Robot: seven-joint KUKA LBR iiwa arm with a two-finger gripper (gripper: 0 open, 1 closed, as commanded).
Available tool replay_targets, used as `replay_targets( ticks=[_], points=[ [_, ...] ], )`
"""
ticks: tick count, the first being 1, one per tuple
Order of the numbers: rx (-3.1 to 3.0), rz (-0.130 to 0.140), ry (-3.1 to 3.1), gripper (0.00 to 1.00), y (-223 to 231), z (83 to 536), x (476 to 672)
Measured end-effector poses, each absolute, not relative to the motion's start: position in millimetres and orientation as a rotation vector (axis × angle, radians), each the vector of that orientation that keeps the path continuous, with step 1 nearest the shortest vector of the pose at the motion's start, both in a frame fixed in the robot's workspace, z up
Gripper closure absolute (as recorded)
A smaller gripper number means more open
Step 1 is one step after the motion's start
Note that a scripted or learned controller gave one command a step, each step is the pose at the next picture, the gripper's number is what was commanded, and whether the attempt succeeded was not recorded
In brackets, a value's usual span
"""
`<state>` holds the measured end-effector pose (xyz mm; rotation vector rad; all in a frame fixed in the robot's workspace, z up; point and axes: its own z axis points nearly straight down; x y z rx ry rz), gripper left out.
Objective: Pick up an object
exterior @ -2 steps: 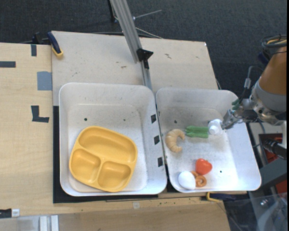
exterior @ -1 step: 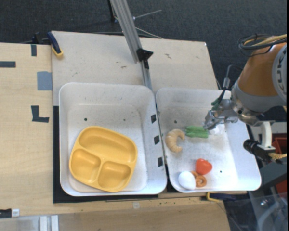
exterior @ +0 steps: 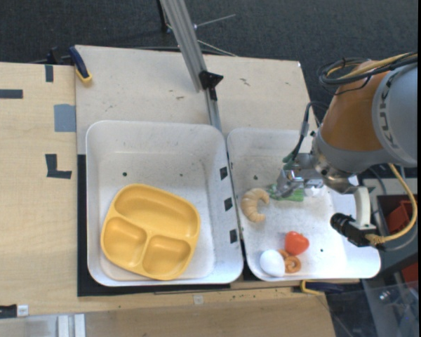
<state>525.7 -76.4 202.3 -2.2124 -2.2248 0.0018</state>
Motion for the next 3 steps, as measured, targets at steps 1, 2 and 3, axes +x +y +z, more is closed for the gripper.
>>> replay_targets(
  ticks=[1, 2, 3],
  points=[
    [-2.211, 0.001, -2.227, 1.00, -26.9, 200.3, 527.2],
    [-2.211, 0.000, -2.228, 1.00, 25.0, 209.3, 529.6],
    [-2.210, 0.002, -2.227, 1.00, 83.9, 206.4, 515.6]
  ],
)
